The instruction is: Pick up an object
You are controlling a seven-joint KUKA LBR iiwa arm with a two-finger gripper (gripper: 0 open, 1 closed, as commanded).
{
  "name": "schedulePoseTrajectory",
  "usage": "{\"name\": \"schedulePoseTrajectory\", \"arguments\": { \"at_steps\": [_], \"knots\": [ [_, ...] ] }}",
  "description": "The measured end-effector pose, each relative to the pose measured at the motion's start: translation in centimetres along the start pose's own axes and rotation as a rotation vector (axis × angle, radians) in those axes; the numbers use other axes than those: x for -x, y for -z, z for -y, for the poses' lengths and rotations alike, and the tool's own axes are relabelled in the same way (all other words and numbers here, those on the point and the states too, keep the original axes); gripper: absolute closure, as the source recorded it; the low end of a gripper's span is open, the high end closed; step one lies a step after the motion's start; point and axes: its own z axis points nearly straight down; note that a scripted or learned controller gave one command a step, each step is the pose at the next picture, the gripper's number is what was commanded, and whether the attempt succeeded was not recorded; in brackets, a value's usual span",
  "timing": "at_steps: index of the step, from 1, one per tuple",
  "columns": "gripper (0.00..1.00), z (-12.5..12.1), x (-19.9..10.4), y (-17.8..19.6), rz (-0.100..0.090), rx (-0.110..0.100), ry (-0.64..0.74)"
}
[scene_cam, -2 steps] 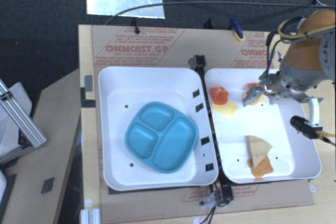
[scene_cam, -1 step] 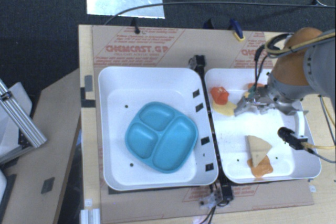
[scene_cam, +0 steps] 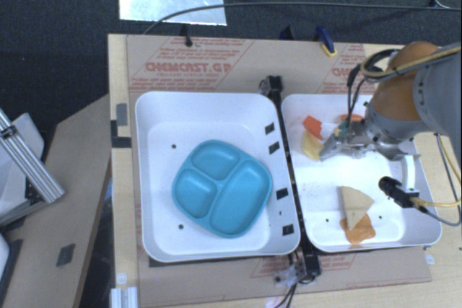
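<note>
Fingers (scene_cam: 332, 148), spread unclear, hover by one yellow piece (scene_cam: 311, 148) and one orange piece (scene_cam: 312, 126); one blue tray (scene_cam: 221, 187) apart.

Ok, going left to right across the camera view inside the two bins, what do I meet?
Blue divided plate in the left bin → pale yellow piece in the right bin → gripper → tan wedge
</note>
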Motion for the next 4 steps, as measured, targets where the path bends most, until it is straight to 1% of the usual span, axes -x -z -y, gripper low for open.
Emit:
{"name": "schedulePoseTrajectory", "arguments": {
  "at_steps": [1, 2, 3, 4],
  "knots": [
    [1.0, -0.1, 0.0, 1.2, 0.001, 0.003, 0.0],
    [1.0, -0.4, -0.1, 5.5, 0.001, 0.005, 0.003],
    [1.0, 0.4, 0.2, 11.3, 0.002, 0.006, 0.002],
    [1.0, -0.8, 0.3, 17.1, 0.002, 0.008, 0.004]
  ]
}}
